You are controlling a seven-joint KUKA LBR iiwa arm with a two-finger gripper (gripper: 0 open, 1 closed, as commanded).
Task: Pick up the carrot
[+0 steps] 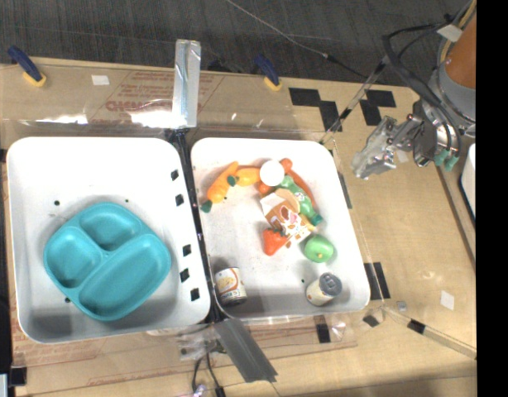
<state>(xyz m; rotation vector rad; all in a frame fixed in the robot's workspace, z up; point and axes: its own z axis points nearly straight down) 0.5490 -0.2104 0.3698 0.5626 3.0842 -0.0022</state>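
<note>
The carrot (220, 184), orange with a green tip, lies slanted near the upper left of the right bin (237, 246). My gripper (371, 160) hangs outside that bin, to the right of its upper right corner and above the bench. Nothing sits between its fingers, and it is far to the right of the carrot.
The right bin also holds an orange piece (248, 174), a white cap (272, 172), a green bottle (302, 197), a small carton (286, 216), a red piece (275, 241), a green ball (318, 248) and two cans (230, 284). A teal divided plate (107, 259) lies in the left bin.
</note>
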